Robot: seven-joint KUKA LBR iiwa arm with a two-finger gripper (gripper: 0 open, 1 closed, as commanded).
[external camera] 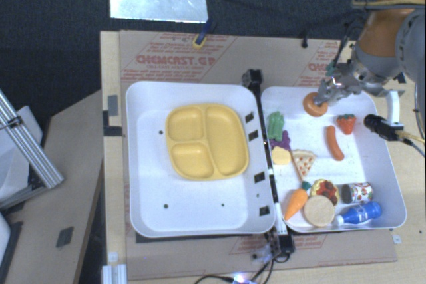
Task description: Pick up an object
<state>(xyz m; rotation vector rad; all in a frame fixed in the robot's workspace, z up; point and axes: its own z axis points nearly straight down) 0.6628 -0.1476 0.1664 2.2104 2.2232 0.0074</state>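
The right bin (383,169) holds several toy foods. An orange round piece (315,106) lies near its far edge, and my gripper (327,91) hangs right at its upper right side, touching or just above it. Close by are a strawberry (346,123) and a red sausage (334,143). Along the bin's left side sit a green vegetable (275,123), purple grapes (285,140), a yellow cheese piece (281,156) and a pizza slice (303,163). At the near edge lie a carrot (295,204), a round bun (319,211), a small can (359,193) and a blue bottle (359,213).
The left bin (146,196) carries a yellow divided plate (205,142). A black divider (263,149) with clips runs between the bins. The arm (389,30) reaches in from the upper right, and a black part (376,124) sticks out over the right bin's edge.
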